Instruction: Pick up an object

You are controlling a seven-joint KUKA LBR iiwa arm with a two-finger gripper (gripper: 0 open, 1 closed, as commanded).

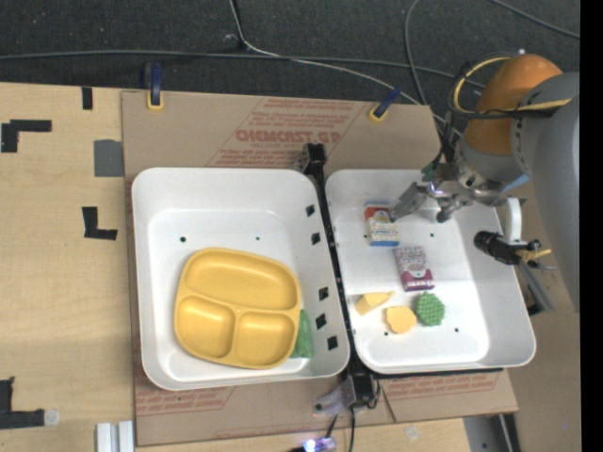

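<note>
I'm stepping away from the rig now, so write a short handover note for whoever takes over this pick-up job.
Gripper: open, holding nothing, hovering over the right bin's far end.
Right bin: small carton just beside the fingers, purple packet, two yellow pieces, green ball.
Left bin: yellow divided tray, green item at its edge.
Done: nothing lifted.
Left: grasp and raise one object.

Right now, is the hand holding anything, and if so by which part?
Nothing is held. The hand hangs over the right bin, fingers spread with nothing between them, just right of the small red and white box.
</note>
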